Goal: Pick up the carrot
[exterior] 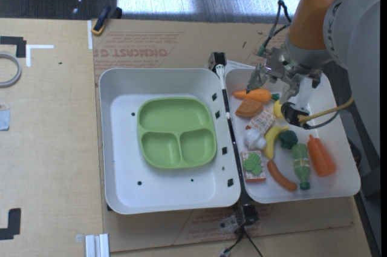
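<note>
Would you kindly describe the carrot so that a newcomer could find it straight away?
Look in the right-hand white bin, at its far end beneath the pincer. The carrot lies there just above a tan wedge; it is small, bright orange and tapered.

- The arm [338,14] ran off the frame's right and top edges.
- I could not tell how the gripper [275,77] stood.
- The right bin's [338,186] far wall lay hidden behind the arm.

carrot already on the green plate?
No, the carrot lies in the right bin, under the end effector; the green plate sits in the left bin.
</note>
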